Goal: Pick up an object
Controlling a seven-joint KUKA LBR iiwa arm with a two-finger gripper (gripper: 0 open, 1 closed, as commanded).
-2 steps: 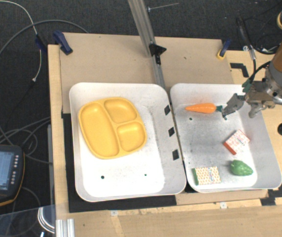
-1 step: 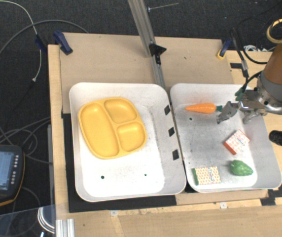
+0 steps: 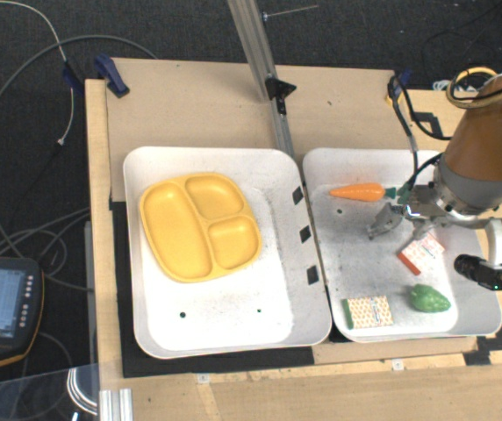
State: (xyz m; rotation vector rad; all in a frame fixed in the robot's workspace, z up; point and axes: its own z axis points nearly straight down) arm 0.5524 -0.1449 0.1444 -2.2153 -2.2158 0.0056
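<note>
My tool [image 3: 390, 222] hangs over the right bin [image 3: 356, 279], fingers spread apart, gripping nothing, tips just below the carrot [image 3: 357, 193]. The carrot lies crosswise, point toward the left bin [image 3: 233, 323], green end at my wrist. Bare floor left of me; a red-white packet [image 3: 420, 254] sits close on my right.

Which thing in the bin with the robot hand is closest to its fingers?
The orange carrot, lying just left of the gripper. The red-and-white packet, green toy and patterned card lie farther away.
</note>
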